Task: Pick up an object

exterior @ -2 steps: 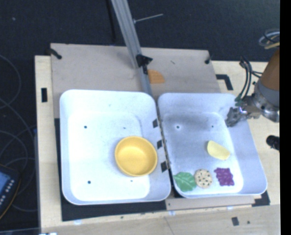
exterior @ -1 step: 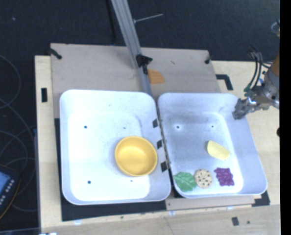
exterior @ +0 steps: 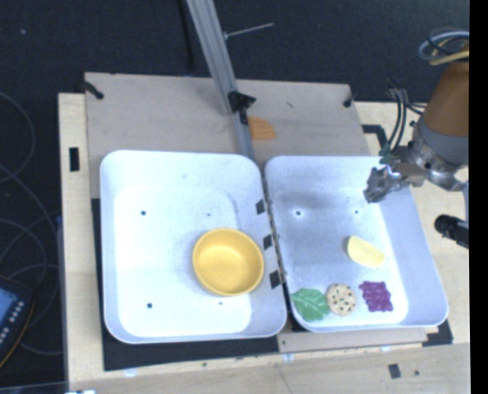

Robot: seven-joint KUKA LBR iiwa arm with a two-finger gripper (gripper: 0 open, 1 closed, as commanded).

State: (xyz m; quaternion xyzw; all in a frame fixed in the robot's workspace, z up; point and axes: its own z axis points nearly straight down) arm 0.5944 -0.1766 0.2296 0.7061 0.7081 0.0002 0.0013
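Lemon-yellow wedge lies in the right bin, above the cookie and purple piece. My gripper hovers near the bin's far rim; its grip state I cannot tell. Descending here, I risk closing on bare plastic.

Bench and what sits on it

I see the pale wooden bench carrying two shallow white bins side by side, touching along their inner edges: the left bin and the right bin. Behind them lies a tan board with a small orange patch.
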